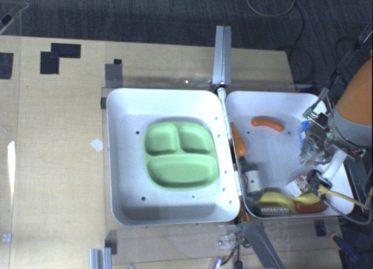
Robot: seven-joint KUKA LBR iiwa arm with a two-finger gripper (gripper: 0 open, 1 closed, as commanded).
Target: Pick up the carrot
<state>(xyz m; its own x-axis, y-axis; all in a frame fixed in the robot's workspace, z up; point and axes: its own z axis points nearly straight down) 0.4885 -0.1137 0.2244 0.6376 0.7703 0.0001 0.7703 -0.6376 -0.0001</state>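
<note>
The carrot [238, 142] is a slim orange piece with a dark green end, lying along the left wall of the right bin [274, 101]. My gripper [312, 154] hangs over the right side of that same bin, well to the right of the carrot and apart from it. Above the gripper the arm's orange band [356, 94] enters from the right edge. I see nothing held in the gripper.
A green divided plate [180, 154] lies in the left bin [125, 145]. The right bin also holds an orange-red sausage [267, 123] at the back, a small jar [252, 179] just below the carrot, and a banana [274, 199] and a red item [310, 206] at the front.
</note>
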